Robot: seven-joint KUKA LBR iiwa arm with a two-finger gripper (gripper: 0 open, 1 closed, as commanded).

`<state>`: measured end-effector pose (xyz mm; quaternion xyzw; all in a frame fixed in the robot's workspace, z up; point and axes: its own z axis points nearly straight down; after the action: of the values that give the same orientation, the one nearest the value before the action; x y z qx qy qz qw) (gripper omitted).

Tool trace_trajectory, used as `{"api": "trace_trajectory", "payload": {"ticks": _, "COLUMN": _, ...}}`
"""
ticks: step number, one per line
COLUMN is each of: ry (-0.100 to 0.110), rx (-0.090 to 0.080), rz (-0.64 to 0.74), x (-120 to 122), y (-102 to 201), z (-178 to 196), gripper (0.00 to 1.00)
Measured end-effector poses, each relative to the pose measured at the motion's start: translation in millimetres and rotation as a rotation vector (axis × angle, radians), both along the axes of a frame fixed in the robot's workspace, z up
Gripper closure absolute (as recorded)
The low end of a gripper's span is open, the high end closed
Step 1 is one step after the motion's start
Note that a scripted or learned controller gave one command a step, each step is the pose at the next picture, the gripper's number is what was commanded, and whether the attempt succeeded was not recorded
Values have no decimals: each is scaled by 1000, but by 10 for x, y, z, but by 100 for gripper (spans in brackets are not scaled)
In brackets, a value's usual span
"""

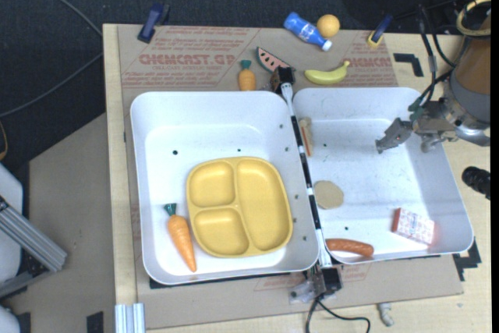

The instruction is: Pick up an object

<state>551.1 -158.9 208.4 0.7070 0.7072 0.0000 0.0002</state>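
Note:
My gripper hangs over the upper right of the right bin. It is open, with nothing between its fingers. Below it in the same bin lie a tan round cookie, an orange-brown sausage at the front edge and a red and white packet at the front right. A thin brown stick lies along this bin's left wall. The left bin holds a yellow divided plate and a carrot.
Behind the bins on the board lie a banana, a blue bottle, an orange ball, a watermelon slice and a small orange toy. Blue clips hold the board's back corners. Cables run at the right.

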Motion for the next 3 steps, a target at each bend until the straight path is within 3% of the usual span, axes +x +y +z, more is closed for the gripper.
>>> {"api": "trace_trajectory", "payload": {"ticks": 1, "ry": 2, "rx": 0, "rz": -2, "x": -727, "y": -336, "z": -533, "gripper": 0}}
{"api": "trace_trajectory", "payload": {"ticks": 2, "ry": 1, "rx": 1, "rz": 1, "x": -634, "y": 314, "z": -1241, "gripper": 0}}
{"api": "trace_trajectory", "payload": {"ticks": 3, "ry": -2, "rx": -2, "rz": -1, "x": -139, "y": -342, "z": -832, "gripper": 0}}
